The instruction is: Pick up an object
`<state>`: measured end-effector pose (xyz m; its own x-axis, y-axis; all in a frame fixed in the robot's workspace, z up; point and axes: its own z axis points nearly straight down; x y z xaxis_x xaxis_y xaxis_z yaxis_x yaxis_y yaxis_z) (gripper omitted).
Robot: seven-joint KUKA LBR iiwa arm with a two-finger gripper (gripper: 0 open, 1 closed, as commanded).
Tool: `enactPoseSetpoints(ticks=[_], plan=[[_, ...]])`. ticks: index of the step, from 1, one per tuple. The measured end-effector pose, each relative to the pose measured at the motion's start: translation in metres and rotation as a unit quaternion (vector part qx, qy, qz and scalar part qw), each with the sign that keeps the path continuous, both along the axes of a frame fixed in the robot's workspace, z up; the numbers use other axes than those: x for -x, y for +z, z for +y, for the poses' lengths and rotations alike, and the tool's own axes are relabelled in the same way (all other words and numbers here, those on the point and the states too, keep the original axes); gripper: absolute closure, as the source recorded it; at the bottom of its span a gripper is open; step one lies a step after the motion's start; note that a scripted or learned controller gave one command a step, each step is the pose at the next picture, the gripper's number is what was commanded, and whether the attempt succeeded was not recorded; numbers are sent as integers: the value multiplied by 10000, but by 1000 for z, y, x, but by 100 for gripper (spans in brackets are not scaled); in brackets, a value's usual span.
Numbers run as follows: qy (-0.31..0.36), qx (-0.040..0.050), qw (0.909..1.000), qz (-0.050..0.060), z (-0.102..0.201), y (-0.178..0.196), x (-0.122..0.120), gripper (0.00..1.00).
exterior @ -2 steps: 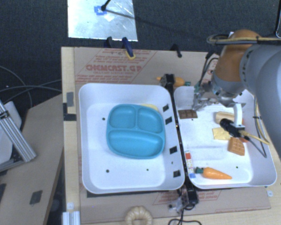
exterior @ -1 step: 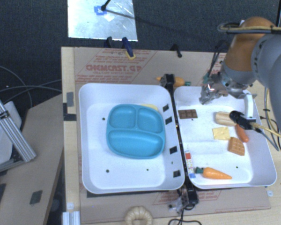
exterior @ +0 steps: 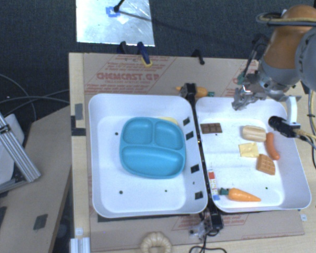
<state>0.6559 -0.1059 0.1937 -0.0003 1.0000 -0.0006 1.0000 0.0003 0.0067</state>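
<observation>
Dark carpet surrounds the counter (exterior: 126, 73), whose top is covered by a brown cardboard sheet printed with red lettering. Far to the left of the pincer sits the left shallow white bin (exterior: 102, 194), and in it lies a blue plastic divided plate (exterior: 152, 146) with three compartments; a pale yellow item peeks out from behind the plate's far edge, too hidden to identify. Black clips run down the seam between the two bins. The right shallow white bin (exterior: 295, 194) holds the graspable things: a small brown chocolate-bar piece (exterior: 211, 128) lies below and to the left of the pincer; a toy orange carrot (exterior: 243, 195) lies well below it, near the bin's front edge; a pale bread-roll shape (exterior: 253, 133) rests just below the pincer, with a flat yellow cheese-like square (exterior: 248, 150) in front of that, a brown waffle square (exterior: 265, 164) further toward the front, and a reddish-orange sausage (exterior: 273, 146) beside the roll, to the pincer's lower right. The pincer (exterior: 241, 101) hangs over the far edge of the right bin, apart from all these items, with nothing seen between its fingers; whether it is released or clenched I cannot tell
</observation>
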Motion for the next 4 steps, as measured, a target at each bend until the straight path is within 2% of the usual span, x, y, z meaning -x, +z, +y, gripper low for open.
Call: enactPoseSetpoints(ticks=[1, 2, 4], plan=[[18, -3, 10000, 3, 0, 34, -1, 100], [47, -14, 10000, 21, 59, 24, -2, 100], [48, -16, 10000, 18, 164, 39, -9, 100]])
